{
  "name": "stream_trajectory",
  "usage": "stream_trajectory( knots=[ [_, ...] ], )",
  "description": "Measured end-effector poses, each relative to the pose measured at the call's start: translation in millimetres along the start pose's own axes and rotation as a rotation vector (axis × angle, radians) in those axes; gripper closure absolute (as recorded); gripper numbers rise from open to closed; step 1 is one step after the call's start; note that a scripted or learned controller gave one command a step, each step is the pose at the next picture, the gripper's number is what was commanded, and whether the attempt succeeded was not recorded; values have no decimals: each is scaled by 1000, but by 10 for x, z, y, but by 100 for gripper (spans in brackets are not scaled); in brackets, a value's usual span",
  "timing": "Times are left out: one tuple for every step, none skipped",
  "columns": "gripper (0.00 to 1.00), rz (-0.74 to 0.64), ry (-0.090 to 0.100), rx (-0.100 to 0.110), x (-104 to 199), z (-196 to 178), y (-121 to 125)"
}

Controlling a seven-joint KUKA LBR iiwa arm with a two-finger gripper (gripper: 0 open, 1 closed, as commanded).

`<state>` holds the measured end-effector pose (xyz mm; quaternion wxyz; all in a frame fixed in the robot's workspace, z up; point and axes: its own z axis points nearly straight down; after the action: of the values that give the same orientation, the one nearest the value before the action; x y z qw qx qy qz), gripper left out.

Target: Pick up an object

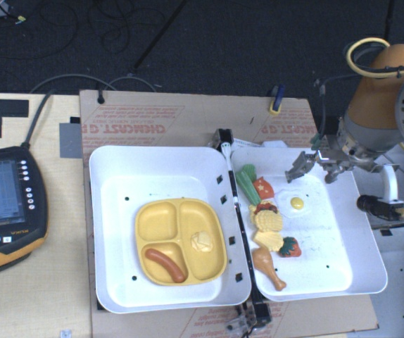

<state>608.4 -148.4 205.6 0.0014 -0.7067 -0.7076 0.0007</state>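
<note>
At the far left of the bench lies a teach pendant [5, 206], screen up, with an orange lower edge. To its right, a cardboard sheet [188, 122] carries both bins. The left bin [110, 210] holds a yellow divided plate [181, 239]; a sausage [165, 265] lies in the plate's lower compartment, and a small pale round item [202, 241] sits in the right compartment. The right bin [343, 259] touches the left bin along a clipped centre seam. The objects available for pickup are grouped along the right bin's left side: a green vegetable [246, 184] at the top, a red tomato-like piece [262, 188] just beside it, a corn cob [268, 222] below, a pale yellow piece [269, 240] under that, a small red and green piece [291, 247] to its right, and a chicken drumstick [267, 265] nearest the front edge. A fried egg [297, 204] lies apart from the group, nearer the bin's middle. My claw [317, 167] hangs over the upper part of the right bin, above and right of the egg. My fingers are spread apart and nothing sits between them.
</note>
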Motion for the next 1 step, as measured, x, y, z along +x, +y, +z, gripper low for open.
stream_trajectory(
  knots=[
    [0, 0, 2, 4, 346, 1114, 6]
  ],
)
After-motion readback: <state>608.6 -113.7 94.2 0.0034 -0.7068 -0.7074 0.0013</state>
